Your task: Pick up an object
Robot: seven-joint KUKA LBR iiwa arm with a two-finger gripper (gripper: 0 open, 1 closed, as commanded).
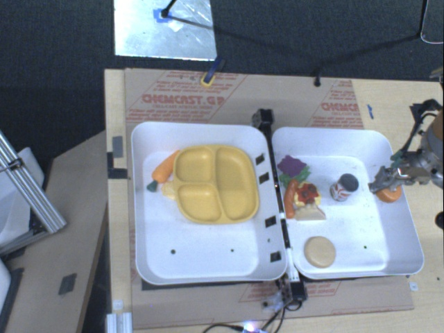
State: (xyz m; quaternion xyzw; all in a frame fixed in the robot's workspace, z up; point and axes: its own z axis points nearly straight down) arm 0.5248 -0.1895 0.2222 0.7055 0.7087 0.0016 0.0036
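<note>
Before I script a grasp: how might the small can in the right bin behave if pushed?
The small can looks to be lying partly on its side, so it may roll. Its rounded metal-looking body could be slippery. It appears stiff and light, with free space around it in the right bin.

Left bin: yellow three-part divided plate (211, 184) lying flat at centre; toy carrot (164, 167), orange, green tip low, slanted against plate at 9 o'clock. Right bin: purple grapes (292, 165) at 10 o'clock; red-orange pizza-like slice cluster (303, 199) just below; small can (343, 186), tilted, dark top showing, near centre; tan round cookie-like disc (320, 251) at 6 o'clock; orange piece (390, 193) at 3 o'clock rim.
</note>
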